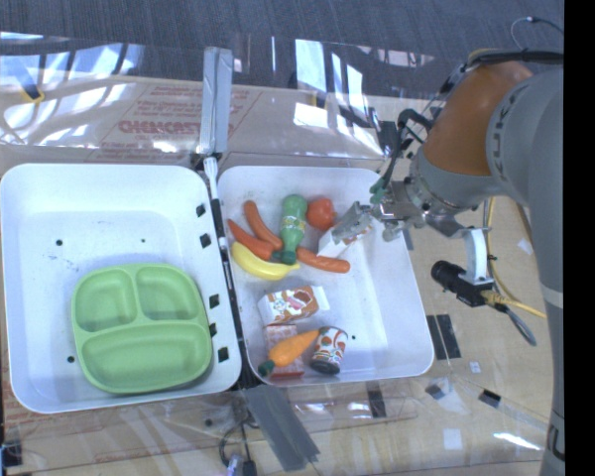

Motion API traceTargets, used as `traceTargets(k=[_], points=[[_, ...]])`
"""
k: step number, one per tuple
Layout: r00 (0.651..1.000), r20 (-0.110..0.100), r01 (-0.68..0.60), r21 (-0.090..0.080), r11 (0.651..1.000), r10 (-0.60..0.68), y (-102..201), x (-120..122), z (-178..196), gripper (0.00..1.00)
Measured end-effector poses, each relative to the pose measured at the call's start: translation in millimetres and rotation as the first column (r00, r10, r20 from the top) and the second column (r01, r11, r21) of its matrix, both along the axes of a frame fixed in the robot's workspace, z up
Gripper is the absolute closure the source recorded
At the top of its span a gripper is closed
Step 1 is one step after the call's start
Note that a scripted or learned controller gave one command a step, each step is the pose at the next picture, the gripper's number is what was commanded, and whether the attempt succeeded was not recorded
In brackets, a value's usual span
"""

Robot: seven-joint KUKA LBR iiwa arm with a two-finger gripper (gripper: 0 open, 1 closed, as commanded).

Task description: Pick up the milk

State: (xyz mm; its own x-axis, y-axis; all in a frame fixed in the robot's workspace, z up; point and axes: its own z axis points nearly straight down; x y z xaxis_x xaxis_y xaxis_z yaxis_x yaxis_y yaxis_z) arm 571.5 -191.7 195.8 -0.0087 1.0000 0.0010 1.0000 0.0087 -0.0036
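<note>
The milk [291, 305] is a small white carton with a red and brown picture, lying flat near the middle of the right bin [402, 310]. My gripper [349, 226] hangs over that bin's upper right part, beside a red tomato [320, 211] and above and to the right of the carton. It is well apart from the milk, and nothing shows in its grasp.
A green bottle [293, 222], carrots [256, 224], a banana [260, 263] and an orange sausage shape [323, 261] crowd the bin's top. Another carrot [296, 346] and a small can [328, 350] lie just below the milk. The left bin holds a green divided plate [139, 327].
</note>
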Motion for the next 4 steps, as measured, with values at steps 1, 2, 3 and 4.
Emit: traceTargets(k=[1,2,3,4], points=[[0.985,0.013,-0.17,-0.005,0.985,0.17,-18.4,20.1,-96.6,0.0],[0.956,-0.047,-0.288,0.024,0.957,0.289,-24.6,73.9,-102.1,0.0],[0.954,-0.052,-0.295,0.027,0.955,0.296,-22.9,73.9,-92.9,1.0],[0.984,0.002,-0.18,0.0,0.984,0.18,74.4,71.0,-4.3,1.0]])
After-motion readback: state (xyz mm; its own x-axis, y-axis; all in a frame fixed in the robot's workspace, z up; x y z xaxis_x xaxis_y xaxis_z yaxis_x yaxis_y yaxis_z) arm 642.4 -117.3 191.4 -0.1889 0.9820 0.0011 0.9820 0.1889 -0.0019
